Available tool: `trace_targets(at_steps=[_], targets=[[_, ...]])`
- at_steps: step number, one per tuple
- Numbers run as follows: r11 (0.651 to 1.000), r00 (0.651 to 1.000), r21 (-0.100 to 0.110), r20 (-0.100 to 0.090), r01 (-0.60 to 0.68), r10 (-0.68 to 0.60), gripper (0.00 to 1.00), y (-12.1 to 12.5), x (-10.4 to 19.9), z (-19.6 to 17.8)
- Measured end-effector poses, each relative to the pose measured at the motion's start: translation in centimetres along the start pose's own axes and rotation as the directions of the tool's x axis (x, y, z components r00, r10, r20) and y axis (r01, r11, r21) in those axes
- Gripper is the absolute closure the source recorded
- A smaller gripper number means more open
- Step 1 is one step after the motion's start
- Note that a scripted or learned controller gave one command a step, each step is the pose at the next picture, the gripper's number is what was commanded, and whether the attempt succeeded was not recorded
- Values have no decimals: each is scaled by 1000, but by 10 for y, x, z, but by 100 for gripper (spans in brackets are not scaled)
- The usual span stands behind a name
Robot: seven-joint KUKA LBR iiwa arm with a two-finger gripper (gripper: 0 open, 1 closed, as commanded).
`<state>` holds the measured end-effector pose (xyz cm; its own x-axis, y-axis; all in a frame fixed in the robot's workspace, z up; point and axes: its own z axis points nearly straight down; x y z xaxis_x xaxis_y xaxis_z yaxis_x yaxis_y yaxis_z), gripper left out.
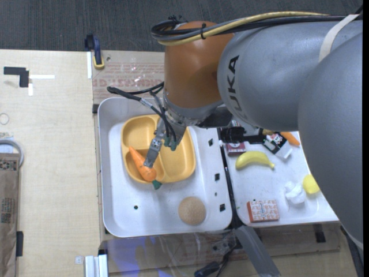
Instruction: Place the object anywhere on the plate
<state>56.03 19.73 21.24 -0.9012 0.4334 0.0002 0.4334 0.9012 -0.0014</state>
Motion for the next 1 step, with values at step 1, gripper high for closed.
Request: trace_targets(at_steps=[1], targets=[[1000, 1000, 0, 0, 0, 0, 0, 0, 0, 0]])
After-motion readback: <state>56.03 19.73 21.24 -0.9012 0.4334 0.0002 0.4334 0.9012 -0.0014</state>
